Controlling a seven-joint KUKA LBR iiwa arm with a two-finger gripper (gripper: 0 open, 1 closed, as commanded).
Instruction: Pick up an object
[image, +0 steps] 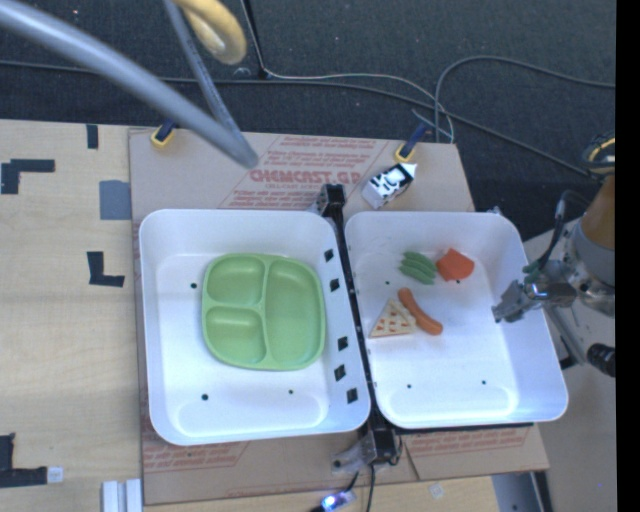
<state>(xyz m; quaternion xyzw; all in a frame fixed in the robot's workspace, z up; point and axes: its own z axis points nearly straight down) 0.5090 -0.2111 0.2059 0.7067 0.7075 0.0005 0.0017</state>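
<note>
The right white bin (520, 385) holds a green vegetable piece (419, 266), an orange-red piece (456, 264), a sausage (420, 311) and a tan triangular sandwich slice (393, 322). My gripper (512, 304) hangs at the bin's right rim, well to the right of the sausage and touching none of the pieces. Nothing shows between its fingertips. The arm's grey wrist and orange band sit at the view's right edge.
The left white bin (170, 400) holds a green divided plate (264, 310). A black divider (343, 300) runs between the bins. Cables cross the dark floor behind, and a small black-and-white part (389, 181) lies on the cardboard above the right bin.
</note>
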